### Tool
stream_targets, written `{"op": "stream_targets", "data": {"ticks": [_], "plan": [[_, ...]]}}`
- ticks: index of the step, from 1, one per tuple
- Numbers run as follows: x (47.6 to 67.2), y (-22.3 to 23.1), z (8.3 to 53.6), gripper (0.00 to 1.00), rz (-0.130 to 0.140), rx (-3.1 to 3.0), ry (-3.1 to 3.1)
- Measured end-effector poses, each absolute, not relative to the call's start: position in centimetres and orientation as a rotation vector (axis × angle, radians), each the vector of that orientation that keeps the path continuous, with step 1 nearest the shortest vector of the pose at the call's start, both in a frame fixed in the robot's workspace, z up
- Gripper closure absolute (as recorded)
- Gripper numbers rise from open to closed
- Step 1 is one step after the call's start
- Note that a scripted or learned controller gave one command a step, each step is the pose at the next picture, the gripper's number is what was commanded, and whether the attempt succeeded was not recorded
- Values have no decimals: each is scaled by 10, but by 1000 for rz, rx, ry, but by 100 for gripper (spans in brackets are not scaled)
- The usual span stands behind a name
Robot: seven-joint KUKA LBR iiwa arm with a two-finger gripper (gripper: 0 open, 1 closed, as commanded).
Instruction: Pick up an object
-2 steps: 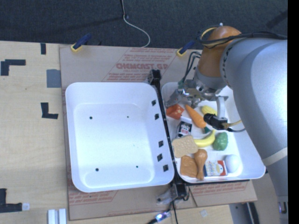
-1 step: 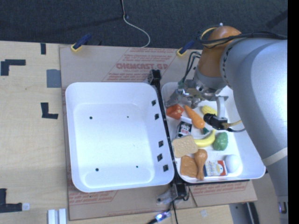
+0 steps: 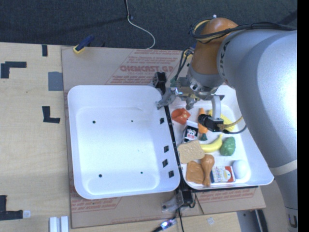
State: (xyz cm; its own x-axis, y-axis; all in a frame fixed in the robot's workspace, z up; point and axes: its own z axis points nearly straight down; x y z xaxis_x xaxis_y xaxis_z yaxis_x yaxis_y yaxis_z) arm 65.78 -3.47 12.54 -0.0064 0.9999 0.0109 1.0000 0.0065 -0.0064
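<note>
Smooth white plastic bins, faintly glossy. Matt brown cardboard beneath, printed in red. Pale wood-look counter with a flat finish. Dark, rough-looking cloth behind. Smooth grey arm, satin sheen; glossy orange band. Shiny plastic toy food: red tomato, yellow banana, green pepper. Duller tan bread and brown drumstick. Printed carton, slightly glossy.
</note>
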Motion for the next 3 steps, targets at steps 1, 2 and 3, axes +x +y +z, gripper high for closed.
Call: {"op": "stream_targets", "data": {"ticks": [1, 2, 3], "plan": [[659, -17, 136, 100, -30, -2174, -2221], [671, 36, 293, 100, -22, -2218, -2239], [657, 67, 197, 100, 4, -2218, -2221]]}}
